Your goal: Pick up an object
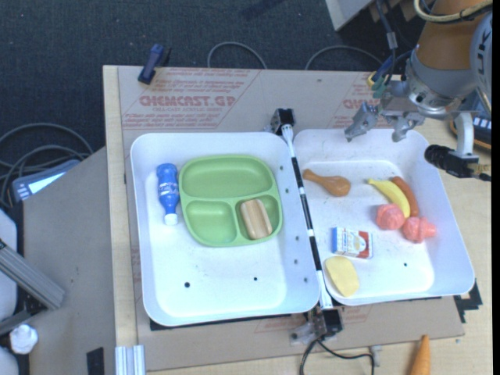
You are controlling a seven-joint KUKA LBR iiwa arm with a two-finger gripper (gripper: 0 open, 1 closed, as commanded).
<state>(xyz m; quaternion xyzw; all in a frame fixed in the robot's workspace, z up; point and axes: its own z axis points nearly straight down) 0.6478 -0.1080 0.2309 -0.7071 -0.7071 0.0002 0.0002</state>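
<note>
My gripper (380, 127) hangs open over the far rim of the right bin (445, 272), its two fingers spread wide with nothing between them. Below it in that bin lie a brown drumstick (328, 183), a yellow banana (393, 195) with an orange sausage (405, 193) beside it, two pink lumps (391, 216) (419, 229), a small red and white carton (351, 243) and a pale yellow wedge (341, 276). The drumstick is the nearest of these to the gripper.
The left bin (211, 287) holds a green divided plate (226, 182) with a bread roll (255, 218) in one compartment, and a blue bottle (166, 191) beside the plate. A black divider bar (301, 201) runs between the bins. Cables loop beyond the bench.
</note>
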